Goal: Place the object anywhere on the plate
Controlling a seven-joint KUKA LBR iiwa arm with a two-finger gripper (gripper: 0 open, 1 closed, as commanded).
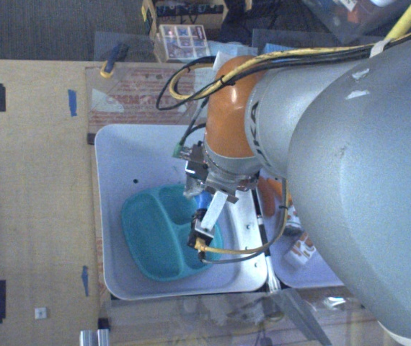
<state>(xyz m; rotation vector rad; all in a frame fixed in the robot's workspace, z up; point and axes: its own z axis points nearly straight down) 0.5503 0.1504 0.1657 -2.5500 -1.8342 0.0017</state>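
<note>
1. Object (201, 201): probably the small blue bit at the right rim of the plate (151, 240), directly under the tool (199, 191). Too hidden to name it or read its long axis.
2. Plate: teal, with two wells, lying flat in the left bin (119, 157).
3. Tool: hangs over the plate's right rim, near the rib between the wells. Apart or together: cannot tell, the wrist covers it.
4. Key relation: the blue bit lies straight below the tool, not off to either side. Whether it is held or resting on the plate: cannot tell.
5. Judgement: if it is held, a straight-down release should land it on the plate. A short shift toward the plate's middle would give more margin.
6. Risk: this close to the rim it could tip off the right side of the plate.
7. Right of the plate, past the bin wall: an orange thing (270, 191) in the right bin (321, 274), well apart.
</note>
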